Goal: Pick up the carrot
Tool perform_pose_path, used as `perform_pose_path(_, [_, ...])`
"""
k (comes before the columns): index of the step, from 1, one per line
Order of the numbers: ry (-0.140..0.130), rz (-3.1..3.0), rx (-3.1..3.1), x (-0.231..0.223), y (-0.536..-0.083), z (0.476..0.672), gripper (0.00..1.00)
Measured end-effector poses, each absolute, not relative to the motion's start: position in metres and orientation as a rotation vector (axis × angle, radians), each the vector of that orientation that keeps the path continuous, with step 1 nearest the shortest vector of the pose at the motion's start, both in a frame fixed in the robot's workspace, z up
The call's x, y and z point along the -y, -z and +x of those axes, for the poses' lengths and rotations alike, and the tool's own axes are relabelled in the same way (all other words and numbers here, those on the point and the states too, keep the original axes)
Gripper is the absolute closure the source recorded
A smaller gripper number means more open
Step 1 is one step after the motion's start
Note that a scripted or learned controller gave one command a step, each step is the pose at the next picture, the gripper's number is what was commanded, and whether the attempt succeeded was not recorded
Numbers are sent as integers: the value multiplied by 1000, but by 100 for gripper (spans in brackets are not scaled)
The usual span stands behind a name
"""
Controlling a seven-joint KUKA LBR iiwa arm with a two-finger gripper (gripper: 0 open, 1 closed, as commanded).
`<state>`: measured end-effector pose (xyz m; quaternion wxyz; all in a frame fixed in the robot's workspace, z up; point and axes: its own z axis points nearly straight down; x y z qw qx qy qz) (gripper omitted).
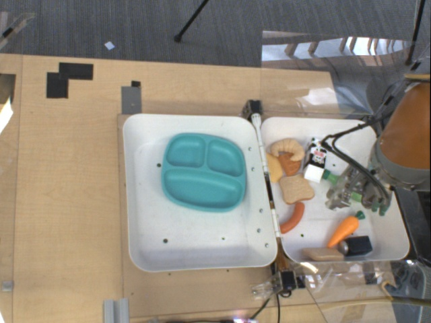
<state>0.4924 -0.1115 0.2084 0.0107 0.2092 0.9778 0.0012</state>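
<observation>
I judge the pick barely begun: the carrot [344,229] lies untouched on the floor of the right bin [397,251], low in the frame's lower right, its green top pointing up toward the gripper [353,194], which hangs just above and beside it. I cannot tell from here how its fingers are set, and nothing shows between them, so descent, grasp and lift are all left to do. Nearest the bin's bottom edge sit a black block [357,246] just beside the carrot's tip and a tan piece [324,254]. Further up are a sausage [292,217], a slice of bread [296,190], then a croissant [285,147] near the far wall. The left bin [145,247] holds a teal divided plate [202,172].
</observation>
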Motion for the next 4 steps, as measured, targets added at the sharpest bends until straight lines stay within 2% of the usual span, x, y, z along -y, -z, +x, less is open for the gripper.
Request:
perform_pose_path(1, [-2, 660, -3058, 113, -205, 490, 0])
perform_pose_path(2, [0, 36, -3137, 170, -121, 488, 0])
perform_pose_path(3, [3, -378, -3109, 163, -89, 491, 0])
perform_pose_path(4, [5, -191, -3120, 205, -93, 555, 0])
